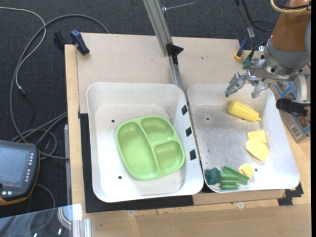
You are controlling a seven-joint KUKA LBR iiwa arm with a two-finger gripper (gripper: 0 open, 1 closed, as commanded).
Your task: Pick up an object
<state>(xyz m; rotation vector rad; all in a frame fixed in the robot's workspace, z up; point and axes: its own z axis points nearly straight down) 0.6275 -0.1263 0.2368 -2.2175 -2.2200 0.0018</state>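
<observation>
Nothing lifted yet: pincer [245,85] hangs with fingers spread wide and empty just above the yellow bottle-shaped toy [243,111] lying in the right bin [217,137], so descent, closing and lift remain.

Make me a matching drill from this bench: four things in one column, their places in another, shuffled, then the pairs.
Things:
1. green divided plate
2. yellow bottle
3. green bean pods
4. pincer

Places:
A. near corner of the right bin
B. above the far end of the right bin
C. middle of the left bin
D. far part of the right bin, lying on its side

Pairs: 1-C, 2-D, 3-A, 4-B
</observation>
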